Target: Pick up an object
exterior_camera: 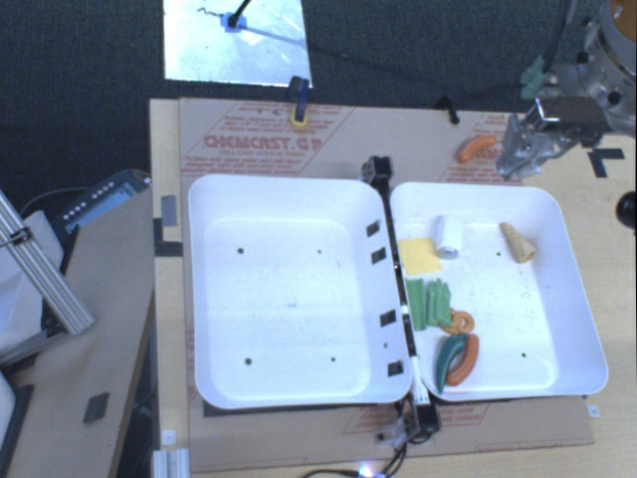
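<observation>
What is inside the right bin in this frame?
The right bin holds a white cylinder, a yellow block, a tan cone, a green piece, an orange ring and a teal-and-orange piece. Anything beneath them is covered.

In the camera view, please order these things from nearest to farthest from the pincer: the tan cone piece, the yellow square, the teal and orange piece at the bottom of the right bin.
Measured from the pincer, above the right bin's far rim:
1. Tan cone piece, in the bin's upper right part.
2. Yellow square, near the divider on the bin's left side.
3. Teal and orange piece, at the bin's near edge.
</observation>
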`<action>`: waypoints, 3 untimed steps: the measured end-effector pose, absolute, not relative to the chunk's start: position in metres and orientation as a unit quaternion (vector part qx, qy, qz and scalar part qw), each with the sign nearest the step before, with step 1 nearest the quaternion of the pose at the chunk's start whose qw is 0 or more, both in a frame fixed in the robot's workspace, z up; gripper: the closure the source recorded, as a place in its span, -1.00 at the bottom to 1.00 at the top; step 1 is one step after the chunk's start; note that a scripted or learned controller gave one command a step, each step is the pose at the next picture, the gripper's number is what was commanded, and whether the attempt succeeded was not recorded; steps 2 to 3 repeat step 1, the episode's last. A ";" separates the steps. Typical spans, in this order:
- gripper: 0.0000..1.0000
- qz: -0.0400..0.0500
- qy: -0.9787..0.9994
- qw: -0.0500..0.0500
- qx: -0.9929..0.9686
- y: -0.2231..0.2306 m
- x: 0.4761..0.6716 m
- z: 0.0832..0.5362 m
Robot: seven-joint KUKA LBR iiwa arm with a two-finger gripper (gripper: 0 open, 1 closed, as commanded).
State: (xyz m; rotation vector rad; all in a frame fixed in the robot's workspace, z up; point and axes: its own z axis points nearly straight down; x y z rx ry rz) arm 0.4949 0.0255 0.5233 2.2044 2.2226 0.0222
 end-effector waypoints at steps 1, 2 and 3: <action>1.00 -0.003 0.710 -0.002 0.704 0.070 0.486 0.407; 1.00 -0.003 0.710 -0.002 0.704 0.070 0.486 0.407; 1.00 -0.003 0.710 -0.002 0.704 0.070 0.486 0.407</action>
